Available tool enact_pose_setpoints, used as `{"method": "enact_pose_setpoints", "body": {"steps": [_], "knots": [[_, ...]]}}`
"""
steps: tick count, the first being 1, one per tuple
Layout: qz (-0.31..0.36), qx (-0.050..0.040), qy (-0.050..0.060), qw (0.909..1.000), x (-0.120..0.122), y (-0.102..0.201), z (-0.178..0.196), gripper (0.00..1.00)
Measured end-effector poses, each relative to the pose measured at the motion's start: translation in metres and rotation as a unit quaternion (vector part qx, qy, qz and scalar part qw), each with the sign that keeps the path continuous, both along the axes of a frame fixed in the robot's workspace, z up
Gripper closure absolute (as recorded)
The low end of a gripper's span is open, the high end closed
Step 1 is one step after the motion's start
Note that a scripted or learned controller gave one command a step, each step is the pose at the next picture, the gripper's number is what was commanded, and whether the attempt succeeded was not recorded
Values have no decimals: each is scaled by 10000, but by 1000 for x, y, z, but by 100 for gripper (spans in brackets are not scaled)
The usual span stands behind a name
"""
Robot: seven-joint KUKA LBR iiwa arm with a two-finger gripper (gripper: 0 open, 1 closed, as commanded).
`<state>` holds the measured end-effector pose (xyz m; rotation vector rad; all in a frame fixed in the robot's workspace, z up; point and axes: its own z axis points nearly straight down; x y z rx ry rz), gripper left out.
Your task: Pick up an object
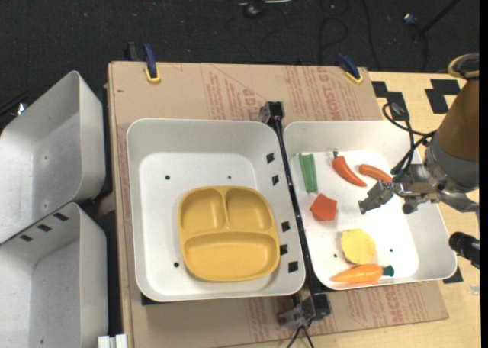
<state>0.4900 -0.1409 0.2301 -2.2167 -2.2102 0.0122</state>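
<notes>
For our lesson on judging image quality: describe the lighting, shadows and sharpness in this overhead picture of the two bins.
Camera view: even, soft light over both white bins, with no hard glare; the yellow divided plate shows only faint shading in its compartments; the carrot and green block look reasonably sharp; the gripper is dark and slightly soft, so its fingers are hard to read; the floor behind the bench is dim.

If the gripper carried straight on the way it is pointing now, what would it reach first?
The gripper points left and slightly down in the picture, so it would probably meet the red block first, though its height above the bin floor is unclear.
</notes>
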Motion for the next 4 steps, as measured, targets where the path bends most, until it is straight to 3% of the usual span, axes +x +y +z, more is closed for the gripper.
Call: {"method": "enact_pose_setpoints", "body": {"steps": [1,2,3,4], "knots": [[19,-11,-62,10000,3,0,6,0],[3,-6,-43,10000,-6,-5,-46,0],[6,-7,-45,10000,0,-11,-104,0],[9,-7,-50,10000,0,-10,-140,0]]}}
